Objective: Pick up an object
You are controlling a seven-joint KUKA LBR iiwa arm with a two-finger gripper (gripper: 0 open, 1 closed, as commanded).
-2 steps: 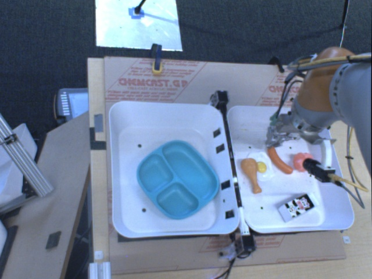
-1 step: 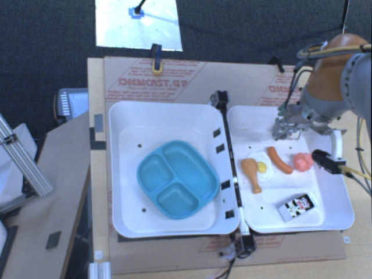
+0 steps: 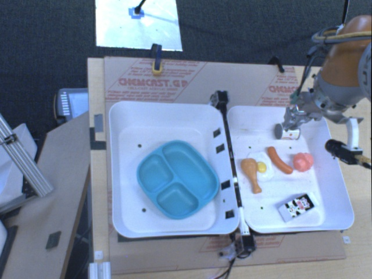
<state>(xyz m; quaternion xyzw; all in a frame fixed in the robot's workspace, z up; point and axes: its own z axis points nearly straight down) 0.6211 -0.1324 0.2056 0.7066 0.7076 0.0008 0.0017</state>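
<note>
Flanking sausage (image 3: pixel 279 160): drumstick (image 3: pixel 251 174), pink toy (image 3: pixel 302 162)

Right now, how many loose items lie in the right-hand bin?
5: chicken drumstick, fried egg, sausage, pink toy and milk carton. The gripper near the far wall may hide another.

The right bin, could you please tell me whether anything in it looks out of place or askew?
Nothing stands out. The drumstick, fried egg, sausage, pink toy and small carton lie loose on the right bin floor, unspilled.
</note>
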